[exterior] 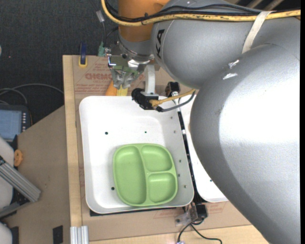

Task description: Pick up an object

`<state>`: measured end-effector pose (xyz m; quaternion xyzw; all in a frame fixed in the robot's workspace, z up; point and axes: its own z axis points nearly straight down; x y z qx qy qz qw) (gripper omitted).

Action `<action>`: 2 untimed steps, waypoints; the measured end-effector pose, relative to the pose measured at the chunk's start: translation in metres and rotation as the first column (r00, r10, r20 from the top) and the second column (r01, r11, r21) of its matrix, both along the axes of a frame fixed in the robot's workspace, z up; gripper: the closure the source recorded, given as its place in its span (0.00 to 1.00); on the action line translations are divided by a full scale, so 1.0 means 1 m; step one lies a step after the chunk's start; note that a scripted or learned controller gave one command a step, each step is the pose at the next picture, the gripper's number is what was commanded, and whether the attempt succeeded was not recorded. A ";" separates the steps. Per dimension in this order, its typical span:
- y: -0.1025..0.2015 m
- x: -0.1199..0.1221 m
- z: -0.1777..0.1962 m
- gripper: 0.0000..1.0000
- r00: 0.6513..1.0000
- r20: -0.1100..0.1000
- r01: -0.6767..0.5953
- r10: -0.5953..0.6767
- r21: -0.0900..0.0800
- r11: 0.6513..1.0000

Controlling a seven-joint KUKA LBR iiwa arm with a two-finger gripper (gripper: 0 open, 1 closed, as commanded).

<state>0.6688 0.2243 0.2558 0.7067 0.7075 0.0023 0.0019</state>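
A light green divided plate (144, 174) with three compartments lies flat in the near half of the left white bin (93, 143). My gripper (125, 82) hangs over the bin's far rim, well beyond the plate and apart from it. A small orange thing (111, 89) peeks out at the gripper's lower left, against the bin's far edge; I cannot tell whether the gripper touches it. The grey arm with its orange band (138, 14) hides the bench behind and to the right.
The right bin (209, 190) is mostly hidden under the arm. A black cable fitting (143, 99) hangs just right of the gripper over the left bin's far rim. A blue clamp (83, 55) sits at the bench's far left corner.
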 end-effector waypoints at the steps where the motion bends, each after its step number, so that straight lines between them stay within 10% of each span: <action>1: -0.001 -0.014 -0.177 1.00 1.000 -0.020 0.001 -0.001 -0.005 1.000; 2: 0.001 0.000 0.023 1.00 1.000 0.013 -0.001 0.001 0.005 1.000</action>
